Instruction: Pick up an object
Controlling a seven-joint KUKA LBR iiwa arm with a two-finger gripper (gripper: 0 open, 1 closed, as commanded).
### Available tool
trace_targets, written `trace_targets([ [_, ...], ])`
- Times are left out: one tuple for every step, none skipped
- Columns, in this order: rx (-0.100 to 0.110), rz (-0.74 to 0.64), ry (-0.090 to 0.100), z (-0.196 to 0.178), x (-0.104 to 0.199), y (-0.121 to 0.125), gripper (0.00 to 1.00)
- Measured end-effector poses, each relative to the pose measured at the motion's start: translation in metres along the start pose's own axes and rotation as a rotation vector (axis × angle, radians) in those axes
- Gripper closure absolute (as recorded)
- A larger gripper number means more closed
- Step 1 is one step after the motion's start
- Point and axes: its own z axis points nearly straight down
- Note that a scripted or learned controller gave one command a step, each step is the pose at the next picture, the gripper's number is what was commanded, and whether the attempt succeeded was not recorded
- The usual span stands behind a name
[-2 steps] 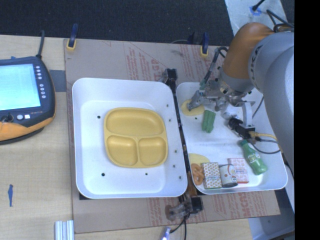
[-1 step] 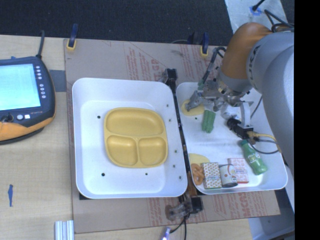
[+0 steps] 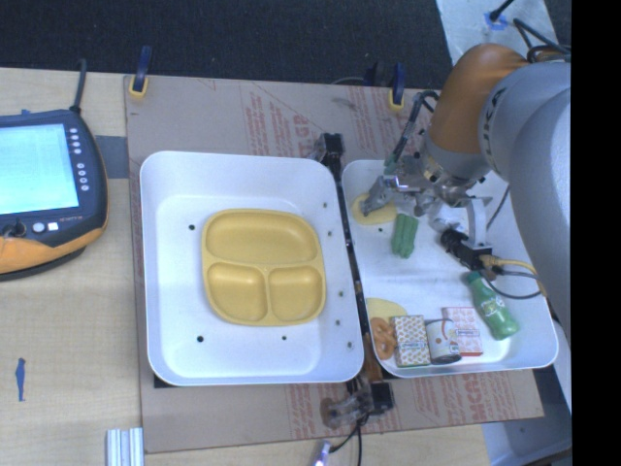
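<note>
A: Two white bins side by side on brown cardboard sheet [image 3: 243, 115]. In left bin [image 3: 170, 348]?

B: One yellow divided plate [image 3: 263, 265], three compartments, lying flat approx. in the middle. Nothing else inside.

A: And right bin [image 3: 529, 357]?

B: Several small things. Green cylinder [image 3: 404, 236] in upper part, just below gripper. Pale yellow round piece [image 3: 367, 208] at upper left corner, partly under the tool. Green bottle [image 3: 491, 307] w/ white label near right wall. At front edge: flat yellow-orange piece [image 3: 385, 320], small patterned box [image 3: 409, 341], a can [image 3: 442, 341] lying beside it, red-white packet [image 3: 464, 328]. Box, can and packet touching or almost.

A: Gripper [image 3: 415, 194] position?

B: Above upper part of right bin, arm w/ orange band coming from right. Fingers not visible clearly, so impossible to say if spread or closed. Nothing seen pinched.

A: Look of the green cylinder?

B: Short, plain mid-green, rounded ends, no label visible. Lying on bin floor.

A: Direction of long axis?

B: Almost top-to-bottom in the view, slightly tilted; upper end toward gripper, lower end toward front of bin. Contact w/ tool not possible to tell.

A: Outside bins?

B: Teach pendant [image 3: 44, 187] w/ lit screen at left on the bench, well apart from bins.
</note>
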Motion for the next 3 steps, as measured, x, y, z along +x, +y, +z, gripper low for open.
trace_targets([
  [0.000,0.000,0.000,0.0000,-0.0009,0.0000,0.00],
  [-0.001,0.001,0.000,-0.0001,-0.0032,0.0001,0.00],
  [0.001,0.001,0.000,0.0000,0.0003,-0.0001,0.00],
])
